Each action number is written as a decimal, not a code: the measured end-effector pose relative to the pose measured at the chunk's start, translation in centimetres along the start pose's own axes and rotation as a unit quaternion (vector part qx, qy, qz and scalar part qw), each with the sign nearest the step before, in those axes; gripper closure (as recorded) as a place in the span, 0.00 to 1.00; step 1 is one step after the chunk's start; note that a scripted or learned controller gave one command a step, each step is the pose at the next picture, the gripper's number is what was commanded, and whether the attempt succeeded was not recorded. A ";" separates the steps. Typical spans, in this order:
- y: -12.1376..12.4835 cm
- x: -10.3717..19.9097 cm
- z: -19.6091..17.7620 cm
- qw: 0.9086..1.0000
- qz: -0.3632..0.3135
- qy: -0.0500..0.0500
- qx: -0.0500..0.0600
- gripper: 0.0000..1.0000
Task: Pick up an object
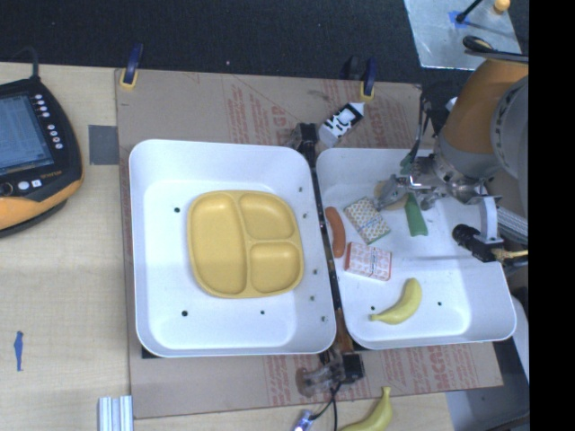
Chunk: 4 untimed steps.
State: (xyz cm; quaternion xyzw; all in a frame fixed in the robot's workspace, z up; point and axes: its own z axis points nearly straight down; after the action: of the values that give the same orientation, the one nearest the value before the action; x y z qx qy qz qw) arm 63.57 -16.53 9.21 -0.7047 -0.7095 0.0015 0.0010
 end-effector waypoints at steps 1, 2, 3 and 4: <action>2.1 3.0 -2.0 1.000 0.001 0.000 -0.001 0.00; 0.6 0.1 0.0 1.000 0.002 0.001 0.000 0.00; 2.1 2.2 -2.9 1.000 0.002 0.001 -0.001 0.00; -0.2 1.1 -0.8 1.000 0.002 0.000 -0.001 0.00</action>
State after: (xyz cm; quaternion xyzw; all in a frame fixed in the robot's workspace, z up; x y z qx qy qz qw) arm 63.40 -15.40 10.00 -0.7058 -0.7084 0.0008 -0.0002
